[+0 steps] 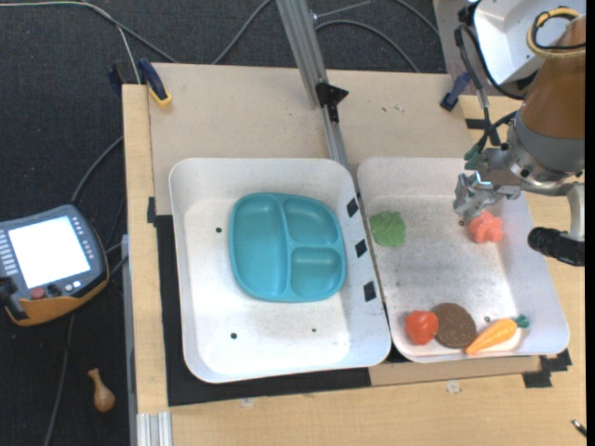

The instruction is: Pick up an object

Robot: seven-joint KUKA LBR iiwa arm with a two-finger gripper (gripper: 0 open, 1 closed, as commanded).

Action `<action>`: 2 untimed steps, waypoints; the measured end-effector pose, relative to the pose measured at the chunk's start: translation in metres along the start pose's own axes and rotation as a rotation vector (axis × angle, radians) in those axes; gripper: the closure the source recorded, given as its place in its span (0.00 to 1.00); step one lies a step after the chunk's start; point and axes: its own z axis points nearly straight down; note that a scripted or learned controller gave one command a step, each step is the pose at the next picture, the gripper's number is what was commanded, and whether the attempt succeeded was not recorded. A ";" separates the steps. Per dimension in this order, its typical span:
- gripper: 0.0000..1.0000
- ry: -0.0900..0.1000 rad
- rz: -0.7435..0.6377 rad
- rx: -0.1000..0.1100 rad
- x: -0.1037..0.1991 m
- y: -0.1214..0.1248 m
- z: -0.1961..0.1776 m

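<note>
My gripper [476, 203] hangs over the far right part of the right bin [437, 268]. A small pink toy [485, 229] sits directly beneath its tip, touching or almost touching it; whether it is gripped is unclear. A green leafy toy [388, 229] lies at the bin's left side. Along the near edge lie a red tomato [421, 327], a brown round patty [454, 324] and an orange carrot [491, 335].
The left bin [191, 249] holds a teal divided plate [285, 246]. A metal post [311, 54] slants up from between the bins. A pendant with a screen [46, 258] lies on the floor at the left.
</note>
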 end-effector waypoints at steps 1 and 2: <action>1.00 0.003 -0.005 0.004 0.056 -0.007 -0.008; 1.00 0.003 -0.004 0.007 0.106 -0.012 0.005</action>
